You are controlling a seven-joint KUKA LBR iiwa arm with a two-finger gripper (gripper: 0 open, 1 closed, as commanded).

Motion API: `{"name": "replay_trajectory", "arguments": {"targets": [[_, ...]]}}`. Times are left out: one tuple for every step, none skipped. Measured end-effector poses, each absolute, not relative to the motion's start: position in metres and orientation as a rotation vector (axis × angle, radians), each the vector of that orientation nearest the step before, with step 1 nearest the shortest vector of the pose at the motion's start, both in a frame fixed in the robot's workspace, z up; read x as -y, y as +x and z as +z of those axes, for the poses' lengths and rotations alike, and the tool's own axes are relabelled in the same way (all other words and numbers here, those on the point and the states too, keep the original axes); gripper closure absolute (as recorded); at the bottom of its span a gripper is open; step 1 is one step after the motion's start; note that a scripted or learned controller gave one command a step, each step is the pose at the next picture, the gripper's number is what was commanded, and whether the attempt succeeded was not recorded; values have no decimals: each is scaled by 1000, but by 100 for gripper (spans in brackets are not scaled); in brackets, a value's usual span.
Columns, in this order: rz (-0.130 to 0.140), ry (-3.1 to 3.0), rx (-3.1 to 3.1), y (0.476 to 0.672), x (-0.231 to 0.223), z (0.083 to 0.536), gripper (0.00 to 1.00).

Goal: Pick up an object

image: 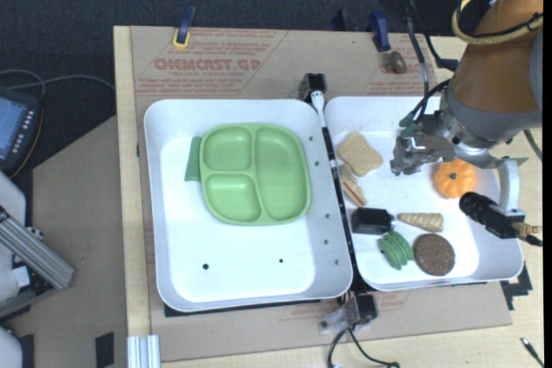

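Nearest us lies the cookie (434,254), below the pumpkin (454,178). We judge the pumpkin light, rigid, slippery; grasp across its ribs. Gripper (412,152) hovers just left of the pumpkin; its opening cannot be determined

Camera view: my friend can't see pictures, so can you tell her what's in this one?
A grey and orange robot arm's gripper hovers over the right white bin, near a small orange pumpkin, a piece of bread, a cone and a brown cookie. The left bin holds a green divided tray.
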State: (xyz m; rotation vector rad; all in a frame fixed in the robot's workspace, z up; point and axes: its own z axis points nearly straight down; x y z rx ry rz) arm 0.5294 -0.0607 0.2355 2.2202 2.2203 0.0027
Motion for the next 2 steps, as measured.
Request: {"name": "replay_trajectory", "arguments": {"targets": [[-3, 2223, -2224, 526, 53, 220, 100], [-3, 2224, -2222, 529, 58, 215, 100]]}}
